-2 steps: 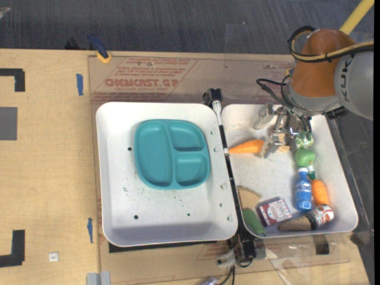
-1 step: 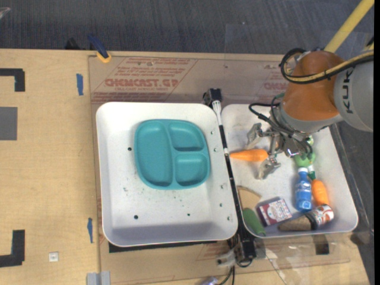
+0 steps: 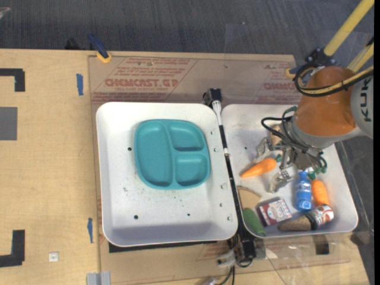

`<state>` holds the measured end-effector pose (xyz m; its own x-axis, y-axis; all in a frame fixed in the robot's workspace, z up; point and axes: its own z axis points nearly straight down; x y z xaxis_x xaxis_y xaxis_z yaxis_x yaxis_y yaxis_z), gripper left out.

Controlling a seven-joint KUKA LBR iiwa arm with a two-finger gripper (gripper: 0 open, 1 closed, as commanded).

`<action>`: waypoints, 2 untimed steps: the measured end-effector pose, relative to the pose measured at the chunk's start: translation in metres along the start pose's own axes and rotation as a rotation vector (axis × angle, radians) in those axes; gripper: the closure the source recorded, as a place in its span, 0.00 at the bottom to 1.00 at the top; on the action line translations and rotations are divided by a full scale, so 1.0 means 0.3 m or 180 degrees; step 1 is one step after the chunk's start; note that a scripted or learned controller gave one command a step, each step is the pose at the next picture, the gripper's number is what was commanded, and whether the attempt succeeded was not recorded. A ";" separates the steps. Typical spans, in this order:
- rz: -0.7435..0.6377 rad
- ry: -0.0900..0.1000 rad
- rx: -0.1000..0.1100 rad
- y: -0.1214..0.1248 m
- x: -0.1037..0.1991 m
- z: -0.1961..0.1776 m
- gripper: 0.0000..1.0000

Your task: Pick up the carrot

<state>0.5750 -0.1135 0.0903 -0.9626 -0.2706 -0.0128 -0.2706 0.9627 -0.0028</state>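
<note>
From my seat the light is even and fairly bright, coming from overhead. The two white bins (image 3: 113,177) are well lit without blowing out; I see a mild sheen on the teal plate (image 3: 155,153). Shadows are soft and short, with a dark strip under the near edge of the left bin. The far floor (image 3: 178,10) is dim. The picture is slightly soft throughout; small items in the right bin blur together, and print on the cardboard (image 3: 142,79) is barely legible.
</note>
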 end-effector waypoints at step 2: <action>-0.0634 -0.0009 -0.0009 0.271 -0.091 -0.328 1.00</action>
<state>0.5779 -0.0281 0.1889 -0.8901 -0.4556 -0.0150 -0.4556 0.8902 -0.0025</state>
